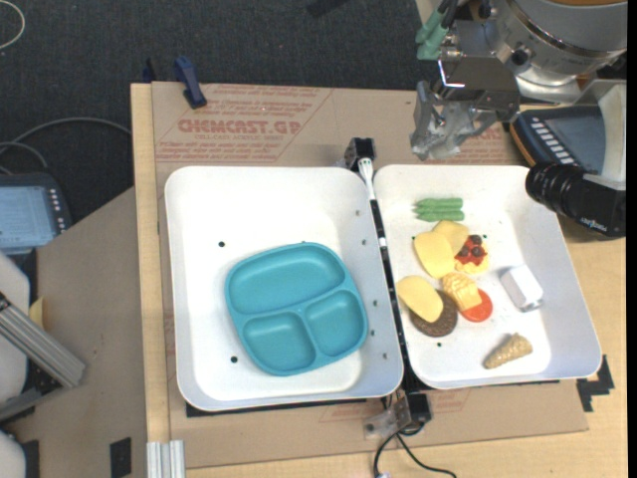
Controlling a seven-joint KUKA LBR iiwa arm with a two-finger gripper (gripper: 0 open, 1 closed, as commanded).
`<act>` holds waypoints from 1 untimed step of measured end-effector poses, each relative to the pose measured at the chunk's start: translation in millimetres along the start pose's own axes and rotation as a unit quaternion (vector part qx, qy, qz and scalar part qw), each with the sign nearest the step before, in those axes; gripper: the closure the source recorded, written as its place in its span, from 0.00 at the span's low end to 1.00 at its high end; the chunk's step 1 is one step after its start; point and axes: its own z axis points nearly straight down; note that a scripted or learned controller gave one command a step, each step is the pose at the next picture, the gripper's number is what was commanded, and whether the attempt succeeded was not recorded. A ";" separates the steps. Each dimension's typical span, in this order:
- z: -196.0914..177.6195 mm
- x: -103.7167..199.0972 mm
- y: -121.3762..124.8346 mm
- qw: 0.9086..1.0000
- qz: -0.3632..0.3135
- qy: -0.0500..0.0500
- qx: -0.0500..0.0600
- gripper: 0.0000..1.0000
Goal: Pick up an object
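Two white bins sat side by side on the counter (249, 118), its cardboard top printed in red. Nearest the lower edge of the frame, in the right bin (572, 307), a tan cone (508, 351) lay on its side at the lower right. Just above and left of it, a cluster of toy food crowded together: a yellow oval (418, 297) resting on a brown disc (438, 322), an orange waffle piece (460, 289) touching a red slice (479, 308), and a pale yellow wedge (438, 249) with a dark red berry bunch (473, 251) against its right side. A small white block (521, 288) lay apart, to the right of the cluster. Farther back, a green bean pod (439, 208) lay near the bin's upper middle.

In the left bin (189, 217), a teal plate (296, 308) with three compartments sat tilted toward the lower middle. A black clip (359, 151) stood at the far end of the seam between the bins.

Beyond the right bin's far rim, in the upper right of the frame, the tool (445, 137) hung over the cardboard, above the bean pod and apart from all the food. Nothing showed between its fingers (428, 132); whether they were spread or closed could not be told. The grey arm (557, 18) rose behind it. A blue clamp (189, 81) sat at the counter's far left corner.
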 end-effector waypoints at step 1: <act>3.8 -102.9 0.2 1.000 0.007 -0.002 0.005 1.00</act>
